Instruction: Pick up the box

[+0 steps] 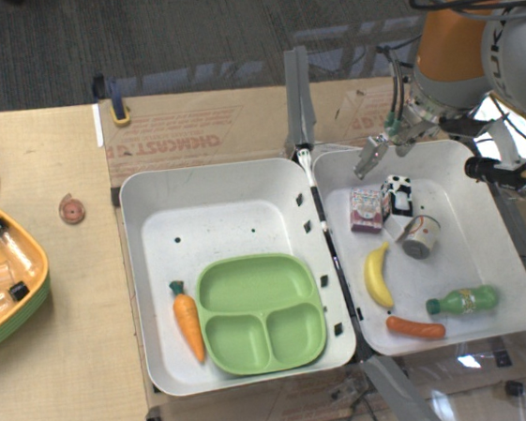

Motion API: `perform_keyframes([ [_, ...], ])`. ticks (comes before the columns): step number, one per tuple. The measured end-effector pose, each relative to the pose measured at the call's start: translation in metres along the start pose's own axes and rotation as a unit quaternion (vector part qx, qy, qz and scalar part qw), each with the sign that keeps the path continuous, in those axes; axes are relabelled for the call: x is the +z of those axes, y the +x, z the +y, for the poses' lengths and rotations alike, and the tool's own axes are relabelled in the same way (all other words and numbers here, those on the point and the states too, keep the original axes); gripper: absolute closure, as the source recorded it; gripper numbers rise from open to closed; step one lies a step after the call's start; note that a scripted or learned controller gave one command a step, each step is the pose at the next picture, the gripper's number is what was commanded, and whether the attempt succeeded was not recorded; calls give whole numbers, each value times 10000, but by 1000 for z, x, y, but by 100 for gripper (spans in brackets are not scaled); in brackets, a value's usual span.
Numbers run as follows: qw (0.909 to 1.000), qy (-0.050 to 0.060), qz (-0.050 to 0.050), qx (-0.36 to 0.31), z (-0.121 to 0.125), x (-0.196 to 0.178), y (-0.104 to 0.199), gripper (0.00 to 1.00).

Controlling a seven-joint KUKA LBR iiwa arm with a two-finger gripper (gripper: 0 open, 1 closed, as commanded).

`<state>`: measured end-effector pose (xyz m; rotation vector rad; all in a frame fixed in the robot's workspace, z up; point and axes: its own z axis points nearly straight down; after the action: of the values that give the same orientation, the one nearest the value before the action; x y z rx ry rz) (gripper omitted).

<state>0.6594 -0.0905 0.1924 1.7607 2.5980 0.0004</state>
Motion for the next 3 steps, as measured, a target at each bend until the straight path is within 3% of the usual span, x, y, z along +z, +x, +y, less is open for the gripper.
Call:
perform_keyframes([
  [1, 9918, -7, 11, -1278, -7, 96, -20, 0],
  [2, 9986, -44, -18, 535, -28, 94, -3, 0],
  [3, 9985, -54, -13, 551, -27, 84, -4, 100],
])
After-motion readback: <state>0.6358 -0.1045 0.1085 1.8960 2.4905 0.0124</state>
